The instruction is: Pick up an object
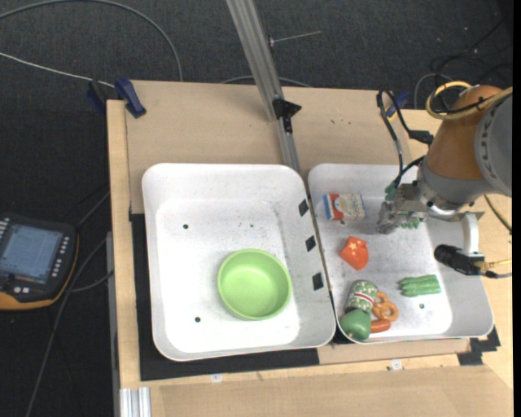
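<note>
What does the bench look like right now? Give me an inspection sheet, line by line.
Surface: wooden bench bearing left bin and right bin.
Job's things: right bin holds small carton, orange piece, green pod, toy cluster.
Clutter: green bowl in left bin.
Grippers: gripper low over right bin, beside carton; nothing seen between fingers.
Cables: cables across dark floor.
Surroundings: handheld pendant at left, metal post.
</note>
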`<control>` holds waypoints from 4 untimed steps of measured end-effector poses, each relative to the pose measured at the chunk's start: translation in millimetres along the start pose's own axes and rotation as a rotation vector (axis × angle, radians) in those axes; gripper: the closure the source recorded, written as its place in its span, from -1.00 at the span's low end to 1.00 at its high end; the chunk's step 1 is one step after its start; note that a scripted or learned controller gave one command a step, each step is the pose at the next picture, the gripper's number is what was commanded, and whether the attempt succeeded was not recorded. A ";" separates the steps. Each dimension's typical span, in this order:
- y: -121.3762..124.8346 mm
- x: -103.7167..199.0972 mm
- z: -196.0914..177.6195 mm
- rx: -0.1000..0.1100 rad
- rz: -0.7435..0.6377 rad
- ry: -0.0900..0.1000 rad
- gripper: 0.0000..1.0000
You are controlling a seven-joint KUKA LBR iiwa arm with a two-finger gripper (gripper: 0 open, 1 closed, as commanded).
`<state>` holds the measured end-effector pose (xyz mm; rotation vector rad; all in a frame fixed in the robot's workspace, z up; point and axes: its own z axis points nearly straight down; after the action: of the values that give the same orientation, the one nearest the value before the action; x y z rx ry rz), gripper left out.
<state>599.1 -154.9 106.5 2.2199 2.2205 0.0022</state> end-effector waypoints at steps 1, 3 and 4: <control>3.1 -1.2 -42.7 -0.002 0.000 0.000 1.00; 6.9 -10.2 -136.2 -0.003 0.000 -0.001 1.00; 7.8 -10.2 -189.4 -0.003 0.000 -0.001 1.00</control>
<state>606.5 -165.1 296.0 2.2175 2.2186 0.0050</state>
